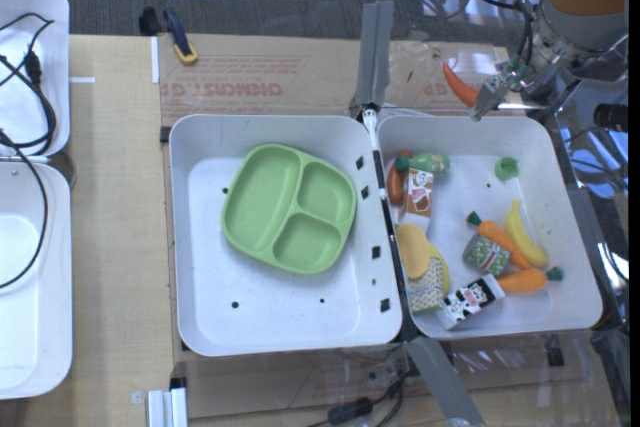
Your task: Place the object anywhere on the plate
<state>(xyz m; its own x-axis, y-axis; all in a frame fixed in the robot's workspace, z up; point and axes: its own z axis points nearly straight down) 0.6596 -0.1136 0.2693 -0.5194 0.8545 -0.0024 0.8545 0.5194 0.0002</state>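
Plate (290, 208) sits bare; gripper (487, 103) hovers past right bin (575, 205), finger spread unclear.

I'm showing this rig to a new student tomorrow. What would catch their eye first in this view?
Probably the green divided plate, lying alone in the left bin. Next, the jumble of toy food in the right bin: a banana, carrots and a small milk carton. The gripper hangs above that bin's far rim.

Red mirrored lettering, roughly "CHEMCAST GP", on the cardboard sheet (262, 75) behind the bins
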